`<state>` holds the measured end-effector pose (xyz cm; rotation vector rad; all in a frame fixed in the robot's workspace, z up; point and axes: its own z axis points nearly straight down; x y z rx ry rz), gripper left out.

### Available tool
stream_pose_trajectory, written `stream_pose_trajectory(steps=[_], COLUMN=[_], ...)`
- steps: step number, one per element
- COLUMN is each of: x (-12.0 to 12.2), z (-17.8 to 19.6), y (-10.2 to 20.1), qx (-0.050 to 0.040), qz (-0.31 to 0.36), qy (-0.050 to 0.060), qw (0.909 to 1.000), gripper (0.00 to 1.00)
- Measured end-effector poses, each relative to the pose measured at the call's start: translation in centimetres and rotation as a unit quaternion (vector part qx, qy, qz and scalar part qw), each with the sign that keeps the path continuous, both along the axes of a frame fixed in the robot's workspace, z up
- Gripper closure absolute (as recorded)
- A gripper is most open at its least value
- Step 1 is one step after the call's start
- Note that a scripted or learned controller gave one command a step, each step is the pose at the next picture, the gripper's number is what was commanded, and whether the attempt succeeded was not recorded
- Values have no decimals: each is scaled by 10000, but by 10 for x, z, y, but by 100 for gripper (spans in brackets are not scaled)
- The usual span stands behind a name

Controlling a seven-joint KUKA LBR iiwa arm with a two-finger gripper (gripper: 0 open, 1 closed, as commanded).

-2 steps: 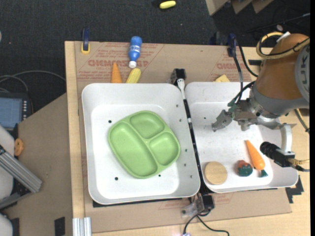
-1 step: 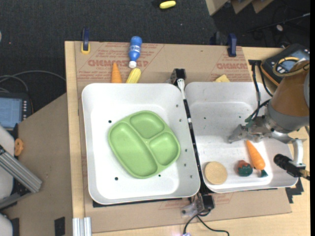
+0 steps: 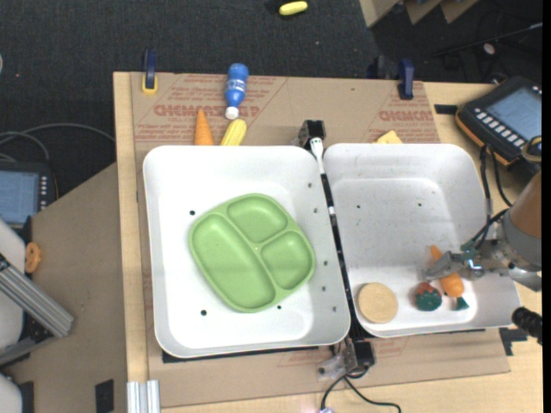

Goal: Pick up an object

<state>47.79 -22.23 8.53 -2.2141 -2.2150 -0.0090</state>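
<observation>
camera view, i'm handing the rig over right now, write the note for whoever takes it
Gripper: low in the right bin, at its near right corner; whether it is open or shut cannot be told.
Things: an orange piece right at the gripper, a red and green toy beside it, a tan disc further left. Green divided plate lies in the left bin.
Done: arm is down among the small items.
Left: no grasp is confirmed; nothing is seen lifted yet.

Red print on the brown cardboard sheet under the bins seems to read "CHEMGLASS". It shows left and right at the far edge, upside down.
</observation>
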Motion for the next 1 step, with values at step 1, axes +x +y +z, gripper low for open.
stream_pose_trajectory(steps=[1], x=[2], z=[9], y=[0], qx=[-44], qz=[2], qy=[-18], qw=[10000], gripper=[100])
